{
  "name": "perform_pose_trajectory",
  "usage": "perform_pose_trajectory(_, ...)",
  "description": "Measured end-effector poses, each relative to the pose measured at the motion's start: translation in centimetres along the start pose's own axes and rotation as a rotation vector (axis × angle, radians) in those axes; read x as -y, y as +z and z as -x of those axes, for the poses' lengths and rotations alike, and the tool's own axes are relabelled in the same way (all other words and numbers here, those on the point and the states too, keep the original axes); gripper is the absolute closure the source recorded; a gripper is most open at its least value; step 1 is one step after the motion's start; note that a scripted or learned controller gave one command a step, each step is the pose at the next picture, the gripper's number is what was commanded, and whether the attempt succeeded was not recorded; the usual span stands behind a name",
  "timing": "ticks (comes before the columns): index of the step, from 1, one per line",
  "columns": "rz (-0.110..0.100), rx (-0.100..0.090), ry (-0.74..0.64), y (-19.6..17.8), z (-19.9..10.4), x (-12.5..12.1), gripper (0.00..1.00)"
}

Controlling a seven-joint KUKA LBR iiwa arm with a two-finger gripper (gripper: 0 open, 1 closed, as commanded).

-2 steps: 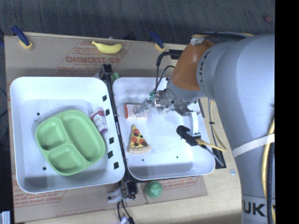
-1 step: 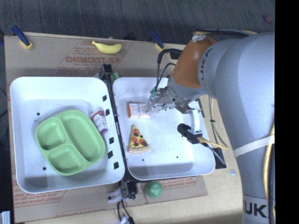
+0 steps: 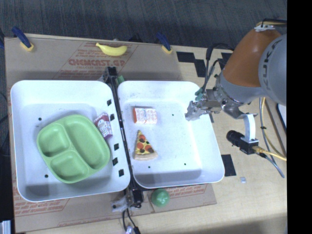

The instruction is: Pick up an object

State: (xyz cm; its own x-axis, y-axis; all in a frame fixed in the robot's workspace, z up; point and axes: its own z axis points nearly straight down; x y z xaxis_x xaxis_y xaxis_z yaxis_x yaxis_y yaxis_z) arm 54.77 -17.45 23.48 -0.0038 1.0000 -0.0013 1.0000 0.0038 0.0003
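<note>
Pizza slice (image 3: 144, 146) lies at eight o'clock from the gripper (image 3: 194, 109), whose grip state I cannot tell, so centre above it before descending.

bench (image 3: 253, 189) under 2 white bins (image 3: 29, 189)

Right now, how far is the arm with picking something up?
Nothing looks picked yet. The pincer sits at the right bin's right wall, away from the items. The pizza slice and small carton lie on the bin floor. Approach, grasp and lift are left.
</note>
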Motion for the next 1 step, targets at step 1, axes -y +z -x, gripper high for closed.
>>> perform_pose_trajectory(1,-0.001,-0.001,-0.001,0.09,-0.06,0.02,0.0)
